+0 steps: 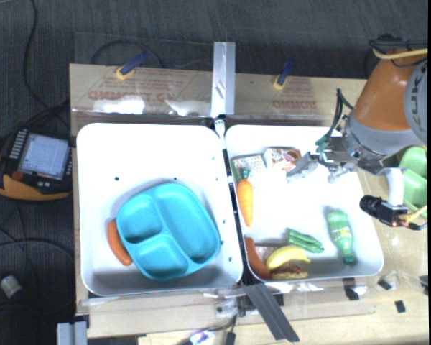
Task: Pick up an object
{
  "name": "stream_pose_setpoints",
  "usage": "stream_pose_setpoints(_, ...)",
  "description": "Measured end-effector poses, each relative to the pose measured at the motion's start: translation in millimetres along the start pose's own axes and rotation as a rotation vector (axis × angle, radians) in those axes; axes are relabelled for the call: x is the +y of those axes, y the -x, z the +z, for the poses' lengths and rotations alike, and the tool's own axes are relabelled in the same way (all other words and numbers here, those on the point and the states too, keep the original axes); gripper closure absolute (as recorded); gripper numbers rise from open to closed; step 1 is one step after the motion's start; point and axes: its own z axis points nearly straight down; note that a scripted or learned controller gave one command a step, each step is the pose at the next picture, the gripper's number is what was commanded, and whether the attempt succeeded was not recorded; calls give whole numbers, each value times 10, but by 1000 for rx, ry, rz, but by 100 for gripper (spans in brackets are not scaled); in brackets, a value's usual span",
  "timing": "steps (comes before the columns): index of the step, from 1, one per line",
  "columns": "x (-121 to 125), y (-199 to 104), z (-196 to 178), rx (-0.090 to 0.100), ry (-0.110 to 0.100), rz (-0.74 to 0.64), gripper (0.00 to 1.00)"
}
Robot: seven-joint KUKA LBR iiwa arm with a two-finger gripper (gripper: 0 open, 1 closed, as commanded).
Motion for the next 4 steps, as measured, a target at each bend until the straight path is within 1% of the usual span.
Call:
stream_pose_setpoints(1,-567,487,-69,-1,1,91,0)
stream_pose_setpoints(2,-528,659,1024,8,6,152,0)
stream_pose_setpoints(3,-535,661,951,7,4,153,100)
stream_pose_setpoints(4,-175,266,3,-5,0,357,100)
